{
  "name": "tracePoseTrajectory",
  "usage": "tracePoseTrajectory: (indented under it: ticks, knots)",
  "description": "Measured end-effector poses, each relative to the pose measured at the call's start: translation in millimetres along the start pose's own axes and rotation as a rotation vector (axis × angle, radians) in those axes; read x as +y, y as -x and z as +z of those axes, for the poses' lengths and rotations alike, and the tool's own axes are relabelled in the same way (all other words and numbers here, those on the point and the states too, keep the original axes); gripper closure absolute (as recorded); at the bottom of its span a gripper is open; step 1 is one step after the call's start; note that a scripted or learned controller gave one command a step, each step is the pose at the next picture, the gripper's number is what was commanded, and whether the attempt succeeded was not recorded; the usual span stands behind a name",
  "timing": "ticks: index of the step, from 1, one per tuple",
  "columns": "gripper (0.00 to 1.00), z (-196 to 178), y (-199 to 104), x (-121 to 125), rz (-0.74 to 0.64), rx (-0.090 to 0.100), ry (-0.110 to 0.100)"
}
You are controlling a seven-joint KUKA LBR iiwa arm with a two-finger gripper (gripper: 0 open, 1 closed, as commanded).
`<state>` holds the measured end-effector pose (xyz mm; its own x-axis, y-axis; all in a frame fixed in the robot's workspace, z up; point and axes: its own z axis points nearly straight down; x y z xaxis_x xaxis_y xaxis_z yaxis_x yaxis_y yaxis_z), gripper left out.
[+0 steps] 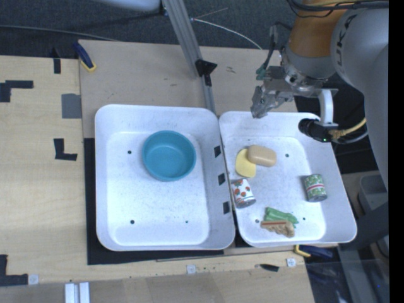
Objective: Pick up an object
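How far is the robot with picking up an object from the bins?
Done: nothing looks picked yet. The bowl sits in the left bin; the yellow piece, tan piece, red can, green can and green-topped toy all lie in the right bin.
In hand: the gripper hangs at that bin's far rim, nothing visible in it.
Left: choose an object, descend, grasp, lift.
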<state>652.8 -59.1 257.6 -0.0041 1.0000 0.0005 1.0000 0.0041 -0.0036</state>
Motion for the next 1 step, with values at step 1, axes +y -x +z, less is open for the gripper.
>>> tracePoseTrajectory:
  ticks: [1]
  knots:
    - [1.0,19.7,-50.3,-24.2,-0.001,0.001,-0.001]
